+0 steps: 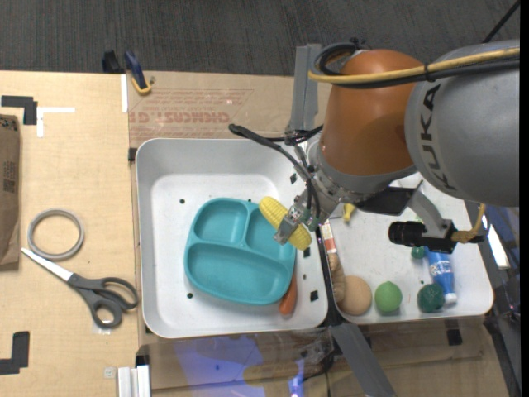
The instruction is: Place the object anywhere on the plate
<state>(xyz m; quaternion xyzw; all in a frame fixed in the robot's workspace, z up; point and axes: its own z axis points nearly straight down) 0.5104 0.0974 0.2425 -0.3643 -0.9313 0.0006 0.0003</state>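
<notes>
— What crowds the teal divided plate (pixel 235 275)?

— It sits in the left bin (pixel 165 190), toward the lower middle of the frame. An orange carrot (pixel 288 301) leans against its lower right rim, nearly upright in the picture. Past the wall between the bins, the right bin (pixel 376 251) holds a brown stick-shaped item (pixel 331 259) along its left wall, a beige egg-shaped piece (pixel 355 294), a green ball (pixel 388 298), a dark green lump (pixel 430 298) and a blue bottle (pixel 441 273). On the bench at lower left lie scissors (pixel 91 289) and a tape roll (pixel 55 232), well apart from both bins.

— And the corn cob (pixel 271 211)?

— It is at the plate's upper right rim, over the edge of the small right compartment. Its long axis runs on a slant, one end toward the upper left and the other toward the lower right.

— The gripper (pixel 291 226)?

— It is clenched on the cob near its middle, with yellow showing on both sides of the fingers. The arm's orange band looms just above and to the right. Whether the cob touches the plate, I cannot tell.
</notes>
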